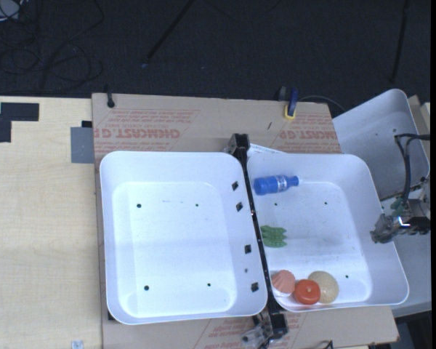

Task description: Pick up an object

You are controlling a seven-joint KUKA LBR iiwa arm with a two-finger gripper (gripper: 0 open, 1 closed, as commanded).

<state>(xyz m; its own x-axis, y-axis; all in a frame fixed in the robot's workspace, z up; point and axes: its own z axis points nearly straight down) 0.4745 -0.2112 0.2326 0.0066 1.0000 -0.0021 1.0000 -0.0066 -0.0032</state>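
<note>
In the right bin (367,180), a blue bottle (276,185) lies on its side near the far left corner. A small green object (273,236) rests by the left wall. Three round items sit together at the near edge: a pink one (283,281), a red one (307,291) and a beige one (325,286). My gripper (394,225) hangs just outside the right bin's right rim, apart from all the objects. It is small and dark against the background.
The left bin (109,195) stands beside the right one, with a black strip of clips (251,224) between them. Both rest on a cardboard sheet (174,126). A grey arm cover (378,126) and cables (410,166) occupy the right side.
</note>
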